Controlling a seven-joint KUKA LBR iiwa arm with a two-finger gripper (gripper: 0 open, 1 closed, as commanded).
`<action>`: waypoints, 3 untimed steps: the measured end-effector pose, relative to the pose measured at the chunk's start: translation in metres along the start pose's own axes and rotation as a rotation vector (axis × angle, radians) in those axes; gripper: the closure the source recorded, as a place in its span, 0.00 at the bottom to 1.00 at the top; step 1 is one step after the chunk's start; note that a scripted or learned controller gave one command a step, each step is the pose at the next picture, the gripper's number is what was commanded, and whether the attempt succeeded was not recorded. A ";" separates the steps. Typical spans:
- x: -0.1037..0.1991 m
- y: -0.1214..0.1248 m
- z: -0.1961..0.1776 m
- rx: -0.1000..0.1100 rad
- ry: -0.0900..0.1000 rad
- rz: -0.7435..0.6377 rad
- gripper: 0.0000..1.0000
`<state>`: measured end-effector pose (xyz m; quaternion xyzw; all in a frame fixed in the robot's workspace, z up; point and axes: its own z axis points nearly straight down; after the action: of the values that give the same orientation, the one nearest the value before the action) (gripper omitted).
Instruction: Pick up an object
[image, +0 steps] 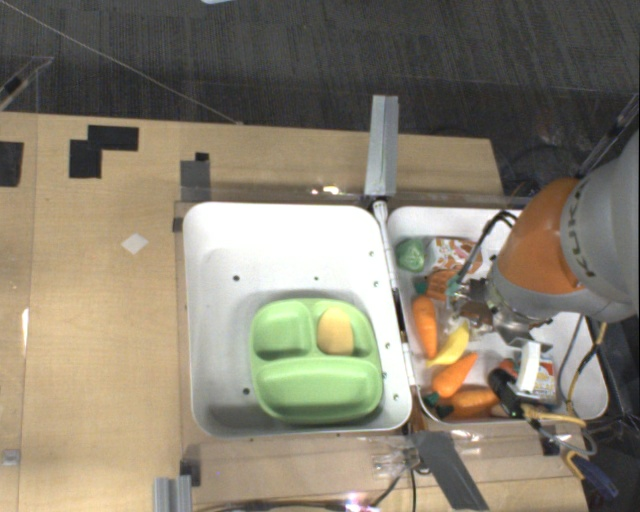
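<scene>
The right bin (598, 392) holds several toy foods: a green round piece (410, 254) at the back left, an orange carrot (425, 325), a yellow banana (452, 346) and two more orange pieces (455, 373) (472, 402) toward the front. My gripper (462, 297) hangs low over this bin, just right of the carrot and above the banana, with the orange-banded wrist (535, 255) behind it. Nothing can be seen held in it.
The left bin (230, 260) carries a green divided plate (310, 385) with a yellow rounded item (336, 331) in its back right compartment. A printed packet (455, 250) lies at the back of the right bin, and a small white-and-red box (531, 366) lies under the wrist.
</scene>
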<state>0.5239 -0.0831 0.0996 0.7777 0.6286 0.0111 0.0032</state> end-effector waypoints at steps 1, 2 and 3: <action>0.070 0.055 -0.080 0.021 -0.015 0.173 1.00; 0.055 0.067 -0.104 0.021 -0.015 0.134 1.00; 0.040 0.015 -0.080 0.023 -0.018 0.324 1.00</action>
<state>0.5456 -0.0476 0.1804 0.8689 0.4950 -0.0025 -0.0018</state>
